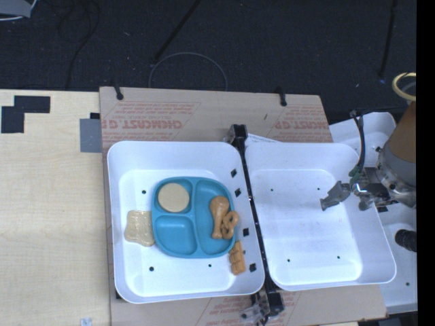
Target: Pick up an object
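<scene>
My jaws (338, 195), opening unclear, must cross from the right bin (309, 277) to the pretzel (223, 217).

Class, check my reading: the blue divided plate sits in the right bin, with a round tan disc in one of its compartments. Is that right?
Not quite. The camera view shows the blue divided plate in the left bin, not the right one. The rest stands: a round tan disc lies in one of its compartments.
</scene>
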Motion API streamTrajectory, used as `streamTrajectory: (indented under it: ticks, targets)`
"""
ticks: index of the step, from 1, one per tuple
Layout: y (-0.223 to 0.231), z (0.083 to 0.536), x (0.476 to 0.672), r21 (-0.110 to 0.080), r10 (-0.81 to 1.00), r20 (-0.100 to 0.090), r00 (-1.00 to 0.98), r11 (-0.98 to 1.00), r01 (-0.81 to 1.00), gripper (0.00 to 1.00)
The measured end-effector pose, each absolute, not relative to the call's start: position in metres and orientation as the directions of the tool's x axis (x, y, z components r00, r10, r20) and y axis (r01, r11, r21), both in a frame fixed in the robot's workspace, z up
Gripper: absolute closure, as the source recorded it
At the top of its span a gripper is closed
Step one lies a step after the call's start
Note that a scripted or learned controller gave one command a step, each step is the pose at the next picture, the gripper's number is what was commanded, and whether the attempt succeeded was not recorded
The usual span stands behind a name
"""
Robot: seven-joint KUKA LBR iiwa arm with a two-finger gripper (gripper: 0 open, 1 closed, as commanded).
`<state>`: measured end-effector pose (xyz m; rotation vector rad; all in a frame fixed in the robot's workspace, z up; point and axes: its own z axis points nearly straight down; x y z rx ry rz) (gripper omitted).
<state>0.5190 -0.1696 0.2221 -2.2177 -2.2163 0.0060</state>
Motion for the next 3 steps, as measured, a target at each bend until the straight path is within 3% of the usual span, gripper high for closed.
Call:
streamTrajectory:
  ticks: [2, 3]
  targets:
    - [-0.182, 0.111, 0.529, -0.007, 1.0, 0.002, 0.001, -0.001, 1.0, 0.0]
    - [-0.184, 0.123, 0.529, -0.006, 1.0, 0.002, 0.005, -0.005, 1.0, 1.0]
